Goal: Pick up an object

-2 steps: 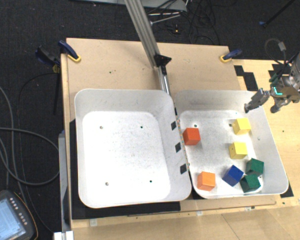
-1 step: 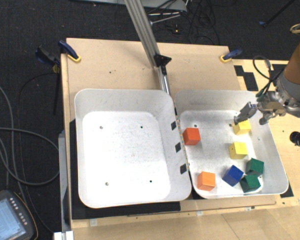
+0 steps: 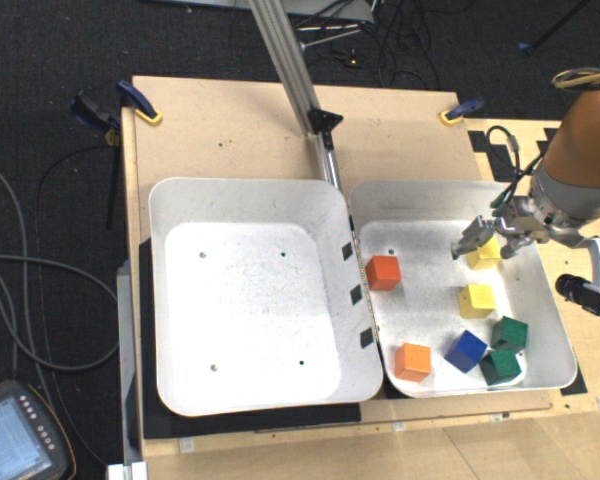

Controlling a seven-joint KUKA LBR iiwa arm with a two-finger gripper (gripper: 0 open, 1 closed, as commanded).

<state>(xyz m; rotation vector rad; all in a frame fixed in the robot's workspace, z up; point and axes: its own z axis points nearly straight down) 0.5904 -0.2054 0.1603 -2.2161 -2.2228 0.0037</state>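
My gripper [image 3: 488, 240] hangs over the back right part of the right bin [image 3: 420, 233]. A yellow block [image 3: 486, 254] lies right under its tip, partly covered by it; whether it is gripped cannot be made out. A second yellow block [image 3: 477, 299] lies just in front of it. An orange block [image 3: 383, 272] rests near the bin's left wall. Along the front are another orange block [image 3: 412, 361], a blue block [image 3: 467, 350] and two green blocks [image 3: 510, 332] [image 3: 500, 366].
The left bin [image 3: 180, 208] stands beside the right one, their rims touching. A slanted metal pole [image 3: 290, 63] rises behind the bins. Clamps [image 3: 140, 103] [image 3: 462, 111] sit at the bench's back corners. Cables hang by the arm's wrist [image 3: 580, 293].
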